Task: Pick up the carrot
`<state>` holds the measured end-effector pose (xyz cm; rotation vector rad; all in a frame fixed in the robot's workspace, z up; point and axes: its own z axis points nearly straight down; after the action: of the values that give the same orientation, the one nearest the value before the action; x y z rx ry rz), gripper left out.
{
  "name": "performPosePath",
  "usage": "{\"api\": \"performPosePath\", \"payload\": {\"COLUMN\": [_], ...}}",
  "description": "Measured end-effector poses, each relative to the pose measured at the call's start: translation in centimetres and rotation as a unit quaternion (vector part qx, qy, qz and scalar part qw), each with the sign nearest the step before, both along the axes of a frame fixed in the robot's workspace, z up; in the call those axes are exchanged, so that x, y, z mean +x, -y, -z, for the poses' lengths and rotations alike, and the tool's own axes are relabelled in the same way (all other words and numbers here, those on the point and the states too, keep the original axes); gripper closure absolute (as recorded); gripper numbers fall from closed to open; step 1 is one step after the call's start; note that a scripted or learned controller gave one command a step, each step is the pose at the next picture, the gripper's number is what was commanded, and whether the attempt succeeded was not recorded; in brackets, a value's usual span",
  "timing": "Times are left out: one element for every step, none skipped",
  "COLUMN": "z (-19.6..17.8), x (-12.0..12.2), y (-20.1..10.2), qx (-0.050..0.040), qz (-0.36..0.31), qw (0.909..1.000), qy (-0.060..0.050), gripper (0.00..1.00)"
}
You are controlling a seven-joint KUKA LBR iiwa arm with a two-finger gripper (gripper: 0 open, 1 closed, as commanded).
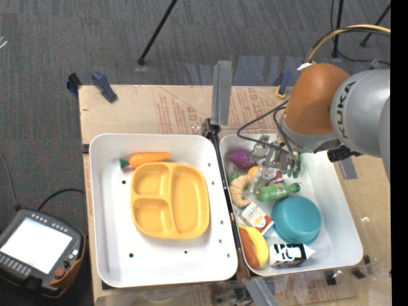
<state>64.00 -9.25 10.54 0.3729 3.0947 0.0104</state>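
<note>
Orange with a green tip, the carrot (147, 159) lies flat in the left bin (111, 247), and we take the yellow divided plate (170, 200) as our landmark: the carrot rests just beyond the plate's far edge, touching or nearly touching its rim, green end pointing away from the right bin. The plate itself sits near the middle of the left bin. Across the divider from the plate, in the right bin (341, 218), we see a cluster of toys: a purple item (240, 157) at the far side, a tan curved pastry (240, 190) nearest the plate, a green bottle (278, 191), a teal bowl (296, 220), a small red and white carton (255, 216), a yellow and red piece (254, 247) and a black and white carton (291, 253) at the near side. The end effector (273, 166) hangs over the far part of that right bin, well apart from the carrot and on the other side of the plate; we cannot tell how its jaws stand, and we see nothing plainly gripped. Both bins rest on a pale wooden tabletop (146, 107).
</note>
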Motion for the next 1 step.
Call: {"api": "performPosePath", "payload": {"z": [0.24], "x": [-0.23], "y": [0.18], "qx": [-0.0006], "qz": [0.144], "qw": [0.9896], "qy": [-0.002], "gripper": [0.00]}}
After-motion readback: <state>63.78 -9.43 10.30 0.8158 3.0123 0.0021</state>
